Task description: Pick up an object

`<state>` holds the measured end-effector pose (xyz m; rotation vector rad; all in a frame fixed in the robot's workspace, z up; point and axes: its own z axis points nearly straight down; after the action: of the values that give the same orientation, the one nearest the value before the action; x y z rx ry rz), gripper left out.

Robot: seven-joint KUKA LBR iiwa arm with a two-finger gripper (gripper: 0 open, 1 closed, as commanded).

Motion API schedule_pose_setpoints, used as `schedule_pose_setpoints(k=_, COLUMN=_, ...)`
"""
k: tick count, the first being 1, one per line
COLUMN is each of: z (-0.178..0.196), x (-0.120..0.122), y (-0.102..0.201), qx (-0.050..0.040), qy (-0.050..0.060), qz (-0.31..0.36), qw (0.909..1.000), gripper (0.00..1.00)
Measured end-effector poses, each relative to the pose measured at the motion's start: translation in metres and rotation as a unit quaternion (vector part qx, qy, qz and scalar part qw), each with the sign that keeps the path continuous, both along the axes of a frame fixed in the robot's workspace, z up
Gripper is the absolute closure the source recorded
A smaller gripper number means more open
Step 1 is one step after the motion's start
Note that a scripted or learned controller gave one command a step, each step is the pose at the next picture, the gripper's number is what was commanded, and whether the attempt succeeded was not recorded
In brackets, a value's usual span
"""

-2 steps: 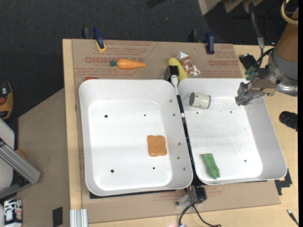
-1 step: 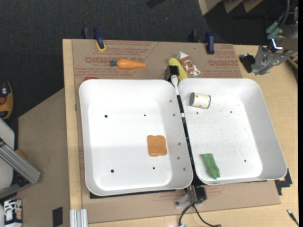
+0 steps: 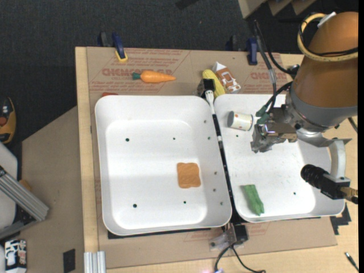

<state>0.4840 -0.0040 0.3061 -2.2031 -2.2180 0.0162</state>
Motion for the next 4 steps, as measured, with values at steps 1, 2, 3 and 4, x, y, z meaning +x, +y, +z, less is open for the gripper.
schedule_pose_setpoints(k=1, z=-0.066, x=0.046, y=0.074, qx=-0.0007, qy=-0.008, qz=-0.001, qw=1.0000, gripper=1.00)
schedule_pose_setpoints(k=2, z=0.097, x=0.070, y=0.129, qx=0.0012, qy=-0.019, qz=0.001, qw=0.9998, gripper=1.00)
schedule_pose_setpoints(k=3, z=-0.001, x=0.050, y=0.201, qx=-0.0020, qy=-0.005, qz=0.000, qw=1.0000, gripper=1.00)
schedule_pose_setpoints(k=4, z=0.038, x=0.029, y=0.230, qx=-0.0008, qy=-0.011, qz=-0.002, qw=0.9999, gripper=1.00)
